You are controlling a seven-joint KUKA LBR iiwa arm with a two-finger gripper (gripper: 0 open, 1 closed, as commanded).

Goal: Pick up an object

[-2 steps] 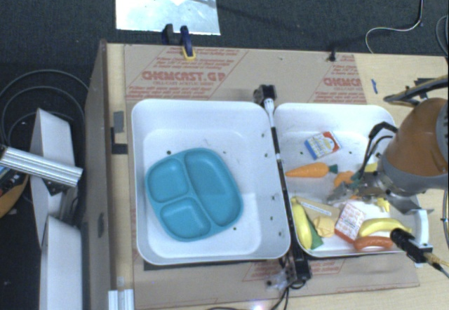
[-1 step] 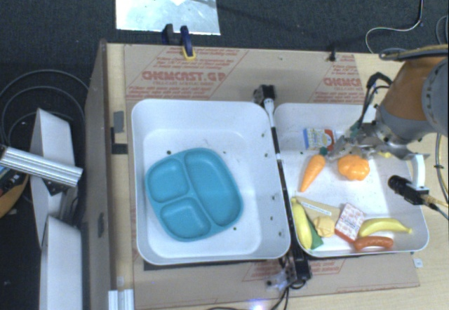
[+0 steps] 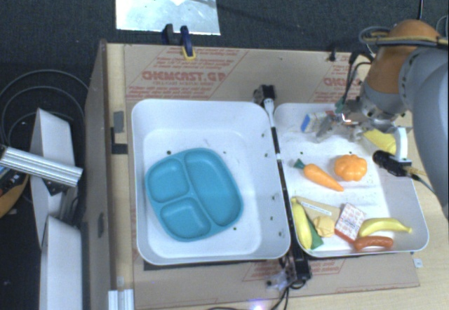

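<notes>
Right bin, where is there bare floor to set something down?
In the right bin, bare patches lie between the carrot and the near-edge pile, and right of the orange pepper. The near edge is crowded: corn, cracker packet, banana, sausage. The gripper occupies the far end.

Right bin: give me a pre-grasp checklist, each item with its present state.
1. Gripper above the right bin, near its far edge: ok.
2. Fingers open or shut: cannot tell.
3. Object between the fingers: cannot tell.
4. Carrot and orange pepper lying apart, free to grasp: ok.
5. Banana and sausage apart from each other: not ok, they touch.
6. Blue divided plate out of the way in the left bin: ok.
</notes>
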